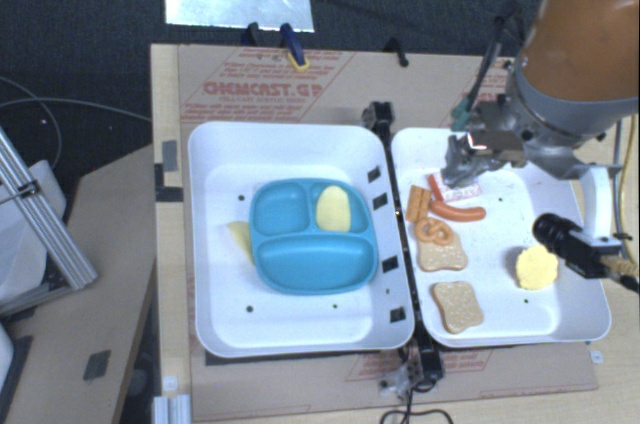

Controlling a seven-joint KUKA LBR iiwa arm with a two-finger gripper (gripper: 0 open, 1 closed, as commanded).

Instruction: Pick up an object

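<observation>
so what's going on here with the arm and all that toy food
A KUKA arm reaches in from the right, its gripper low over the right bin, just above a red toy sausage among toy foods: pretzel, bread slices. Nothing looks lifted yet. The left bin holds a blue divided plate with a yellow piece.

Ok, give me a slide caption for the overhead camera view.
Gripper above toy food in right bin; blue tray in left bin.

Red hotdog (457, 210), flat, right bin (570, 327)
</observation>
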